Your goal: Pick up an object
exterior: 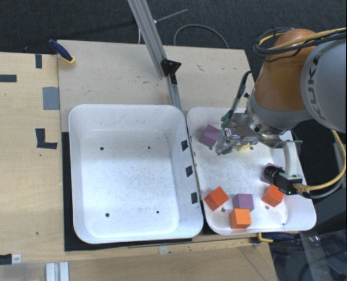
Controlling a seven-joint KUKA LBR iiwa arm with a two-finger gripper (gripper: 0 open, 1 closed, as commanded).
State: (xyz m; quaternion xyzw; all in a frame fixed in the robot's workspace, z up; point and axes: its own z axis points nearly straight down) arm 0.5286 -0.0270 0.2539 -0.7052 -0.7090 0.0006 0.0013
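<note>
Purple block (209, 136) sits upper left in the right bin (296, 218), just beside the gripper (227, 144) — jaw opening unreadable, no visible hold — so centre over it before you close.

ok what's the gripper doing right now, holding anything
gripper: low in the right bin beside the purple block, which is not seen in its grasp; open or closed cannot be told

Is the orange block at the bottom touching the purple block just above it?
Touching: the camera view shows the orange block pressed against the purple block, no gap between them.
</note>
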